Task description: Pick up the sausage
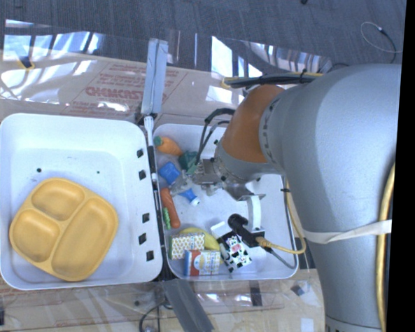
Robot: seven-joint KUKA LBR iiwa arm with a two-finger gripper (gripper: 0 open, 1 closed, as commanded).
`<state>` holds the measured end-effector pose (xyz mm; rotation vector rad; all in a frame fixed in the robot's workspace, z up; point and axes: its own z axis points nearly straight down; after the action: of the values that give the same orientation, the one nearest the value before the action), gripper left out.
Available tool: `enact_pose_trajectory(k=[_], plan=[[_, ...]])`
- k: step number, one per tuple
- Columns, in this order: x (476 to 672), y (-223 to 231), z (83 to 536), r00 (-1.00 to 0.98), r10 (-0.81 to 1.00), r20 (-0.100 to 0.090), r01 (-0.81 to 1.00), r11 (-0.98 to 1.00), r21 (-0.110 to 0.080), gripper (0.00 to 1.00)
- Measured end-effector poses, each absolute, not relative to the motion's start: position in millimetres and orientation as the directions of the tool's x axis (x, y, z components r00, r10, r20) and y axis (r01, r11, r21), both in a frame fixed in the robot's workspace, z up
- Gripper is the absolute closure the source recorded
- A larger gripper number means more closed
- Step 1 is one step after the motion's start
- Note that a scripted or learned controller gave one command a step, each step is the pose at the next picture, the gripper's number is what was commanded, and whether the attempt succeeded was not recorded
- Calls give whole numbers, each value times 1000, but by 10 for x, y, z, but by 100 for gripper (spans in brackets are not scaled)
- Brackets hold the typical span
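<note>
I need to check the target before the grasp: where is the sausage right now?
The sausage lies in the right bin, along its left wall, just below the blue block and above the small cartons at the bin's near edge.

Probably a robotics lab: large grey KUKA arm (333, 169), two shallow white plastic bins (10, 185), clear acrylic guards (74, 48).
</note>
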<state>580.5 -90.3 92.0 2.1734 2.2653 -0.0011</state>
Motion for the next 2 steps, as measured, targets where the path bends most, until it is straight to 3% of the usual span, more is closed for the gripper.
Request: enact_pose_trajectory(k=[1, 2], plan=[[5802, -905, 920, -41, 999, -1, 999, 41, -1, 0], [5432, -11, 1917, -10, 1000, 2, 1000, 10, -4, 0]])
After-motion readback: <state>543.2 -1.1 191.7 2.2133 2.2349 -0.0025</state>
